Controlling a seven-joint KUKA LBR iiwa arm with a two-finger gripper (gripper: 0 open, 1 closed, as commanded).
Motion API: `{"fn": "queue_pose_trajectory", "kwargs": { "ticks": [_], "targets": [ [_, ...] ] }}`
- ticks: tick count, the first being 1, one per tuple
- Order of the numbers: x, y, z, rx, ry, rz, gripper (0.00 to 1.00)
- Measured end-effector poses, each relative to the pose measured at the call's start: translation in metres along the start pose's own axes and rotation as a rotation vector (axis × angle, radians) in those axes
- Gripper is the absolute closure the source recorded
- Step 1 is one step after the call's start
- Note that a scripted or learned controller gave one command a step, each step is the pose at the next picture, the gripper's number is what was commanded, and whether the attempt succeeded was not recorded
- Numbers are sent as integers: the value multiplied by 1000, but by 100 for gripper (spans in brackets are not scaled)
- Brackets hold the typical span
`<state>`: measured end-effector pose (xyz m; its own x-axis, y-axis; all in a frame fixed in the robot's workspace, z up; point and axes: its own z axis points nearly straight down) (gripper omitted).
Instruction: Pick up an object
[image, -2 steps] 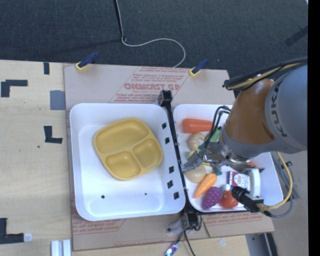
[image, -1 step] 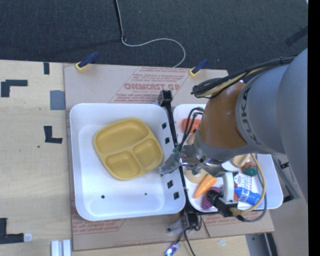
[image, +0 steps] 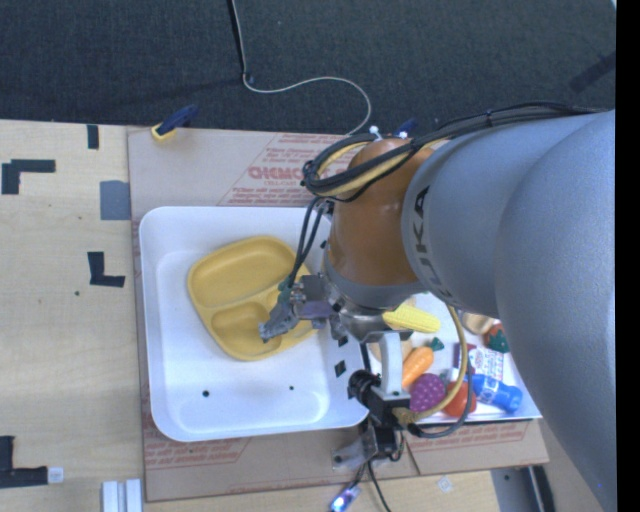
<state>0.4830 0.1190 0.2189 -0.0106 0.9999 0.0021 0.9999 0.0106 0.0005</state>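
Observation:
A yellow divided plate (image: 238, 290) lies in the left white bin (image: 170, 330). My gripper (image: 282, 318) hangs over the plate's right rim, its grey fingers pointing down at the plate's edge. The arm's orange band and grey body cover most of the right bin (image: 500, 410). In that right bin I see a toy corn cob (image: 412, 320), an orange carrot (image: 418, 364), purple grapes (image: 428, 392) and a blue bottle (image: 494, 390), all partly hidden by the arm and its cables.
A white cable loops across the dark floor at the top. A blue and yellow clamp (image: 174, 120) sits at the cardboard's upper left corner. Black cables hang from the wrist near the bins' front edge.

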Motion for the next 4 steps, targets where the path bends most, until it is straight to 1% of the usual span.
{"fn": "queue_pose_trajectory", "kwargs": {
  "ticks": [1, 2, 3, 4],
  "targets": [
    [73, -1, 141, 5, -4, 4, 0],
    [70, 1, 134, 3, 0, 8, 0],
    [106, 57, -75, -15, 4, 5, 0],
    [97, 32, -270, -15, 5, 6, 0]
  ]
}}
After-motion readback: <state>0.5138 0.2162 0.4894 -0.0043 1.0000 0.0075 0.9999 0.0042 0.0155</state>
